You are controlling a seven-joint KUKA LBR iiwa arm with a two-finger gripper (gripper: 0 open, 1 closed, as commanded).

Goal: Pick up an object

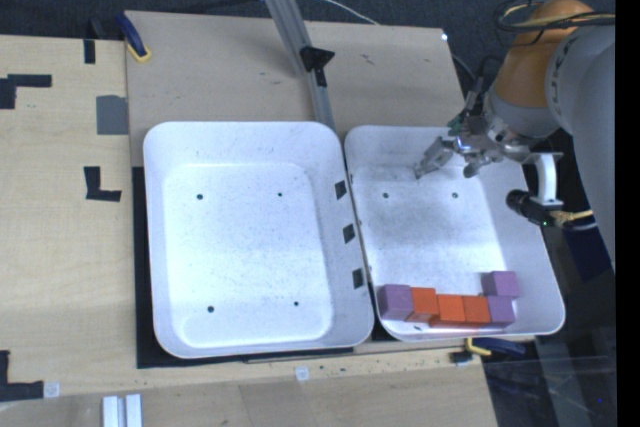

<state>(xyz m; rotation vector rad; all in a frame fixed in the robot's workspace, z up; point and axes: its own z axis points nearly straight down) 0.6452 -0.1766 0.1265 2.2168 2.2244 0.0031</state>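
A: Which step is this?

B: The approach, I'd say. The jaws of the gripper point(443, 163) are spread open with nothing between them, over the far end of the right bin point(520, 245).

A: And the objects?

B: The purple and orange blocks point(450, 303) sit well apart from the jaws, against the near wall. Next move: travel there, descend, close.

Purple and orange blocks point(450, 303), small and cube-like, clustered in a row along the near edge of the right bin point(520, 245). Purple block point(397, 300) at left end, orange blocks point(452, 308) in the middle, purple blocks point(499, 295) stacked at right end near the corner. All touching, resting flat on bin floor.
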